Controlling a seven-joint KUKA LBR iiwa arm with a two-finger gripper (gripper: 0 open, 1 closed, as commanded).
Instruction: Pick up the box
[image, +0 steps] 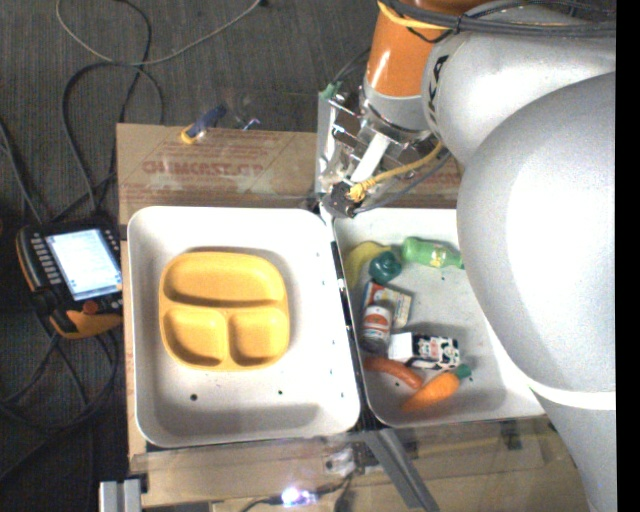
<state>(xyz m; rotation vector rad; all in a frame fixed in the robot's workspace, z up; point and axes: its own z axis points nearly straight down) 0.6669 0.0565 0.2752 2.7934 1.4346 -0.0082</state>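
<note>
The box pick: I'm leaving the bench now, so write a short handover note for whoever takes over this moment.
Pincer: above the far rim between the two bins, nothing seen in it; open or shut cannot be told.
Box: black-and-white carton lying in the right bin, beside the carrot and the can.
Left bin: yellow divided tray.
Done: nothing yet.
Left: reach the box, grasp, lift.

Grey arm (540, 200) reaches in from the right — pincer (338, 195) angled downward, tips low.

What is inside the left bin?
A yellow compartment tray with three sections lies in the left bin. The bin floor beneath the tray is covered, so anything under it cannot be seen.
</note>
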